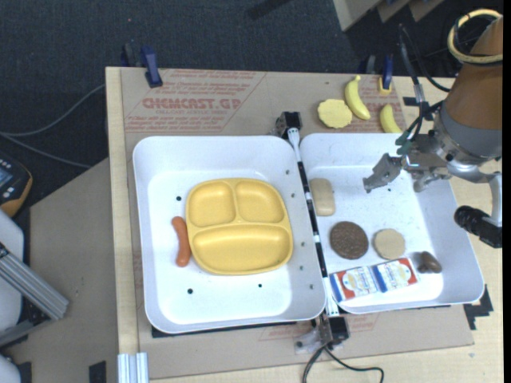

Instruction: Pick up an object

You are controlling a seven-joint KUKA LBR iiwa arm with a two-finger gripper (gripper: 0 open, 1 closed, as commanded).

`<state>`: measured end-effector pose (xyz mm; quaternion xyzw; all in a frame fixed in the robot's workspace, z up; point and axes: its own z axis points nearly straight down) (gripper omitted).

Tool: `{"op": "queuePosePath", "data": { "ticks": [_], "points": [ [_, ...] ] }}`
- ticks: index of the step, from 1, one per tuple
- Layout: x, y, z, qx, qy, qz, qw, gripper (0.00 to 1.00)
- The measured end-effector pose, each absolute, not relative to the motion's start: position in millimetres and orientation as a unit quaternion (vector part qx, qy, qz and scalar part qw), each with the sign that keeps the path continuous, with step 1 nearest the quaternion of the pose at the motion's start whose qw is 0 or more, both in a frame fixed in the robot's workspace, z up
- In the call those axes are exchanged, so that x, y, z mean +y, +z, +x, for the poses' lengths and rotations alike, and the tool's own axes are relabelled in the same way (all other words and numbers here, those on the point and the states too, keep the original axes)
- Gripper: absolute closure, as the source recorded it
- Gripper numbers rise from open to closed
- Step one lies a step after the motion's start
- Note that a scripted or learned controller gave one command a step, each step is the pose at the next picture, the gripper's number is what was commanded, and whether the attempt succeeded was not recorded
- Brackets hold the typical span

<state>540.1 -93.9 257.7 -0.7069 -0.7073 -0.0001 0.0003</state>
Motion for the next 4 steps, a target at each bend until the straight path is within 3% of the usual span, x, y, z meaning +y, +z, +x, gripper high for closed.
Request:
{"op": "queuePosePath", "data": {
  "ticks": [1, 2, 3, 4],
  "points": [
    [-77, 180, 545.2, -0.708, 0.0027, -0.706, 0.004, 0.0],
    [-101, 80, 543.4, -0.706, 0.0014, -0.708, 0.002, 0.0],
    [-95, 84, 475.2, -0.706, 0.0021, -0.708, 0.004, 0.0],
    [-107, 85, 529.8, -0.708, -0.0008, -0.707, -0.002, 0.0]
  ]
}}
